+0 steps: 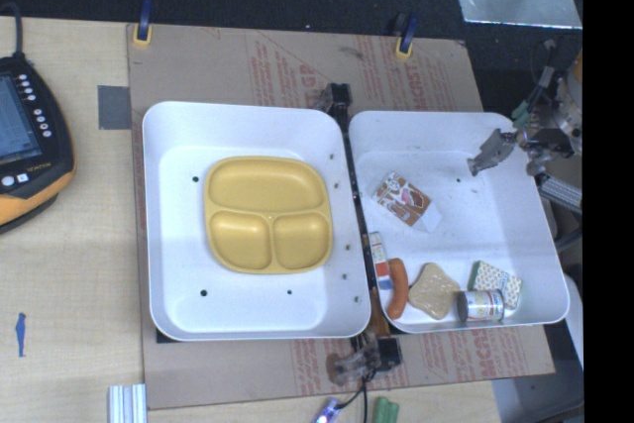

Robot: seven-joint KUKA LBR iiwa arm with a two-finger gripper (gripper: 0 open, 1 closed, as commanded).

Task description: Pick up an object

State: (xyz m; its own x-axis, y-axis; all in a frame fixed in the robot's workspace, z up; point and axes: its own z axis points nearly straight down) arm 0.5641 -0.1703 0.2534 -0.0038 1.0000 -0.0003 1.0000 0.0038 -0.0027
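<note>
Two bins sit side by side on the bench, and the way stuff is split between them seems pretty deliberate: the left bin (168, 213) has just a yellow divided plate (267, 213) sitting flat in the middle, while all the small pickable things are in the right bin (515, 203). A printed packet (404, 200) lies by itself near the middle, which looks like the easiest target since nothing crowds it. Everything else is bunched along the near edge: an orange sausage-looking thing (397, 286) right by the divider wall, a tan bread-slice shape (434, 291) just beside it, then a small can (482, 305) on its side touching a patterned packet (495, 281). I'd guess that cluster is harder to grab cleanly. The gripper (489, 154) hangs over the far right corner of the right bin, well apart from all of it, with nothing between its fingers, but it's too small and dark for me to tell how wide it's spread. Looks like no pick has landed yet.
</note>
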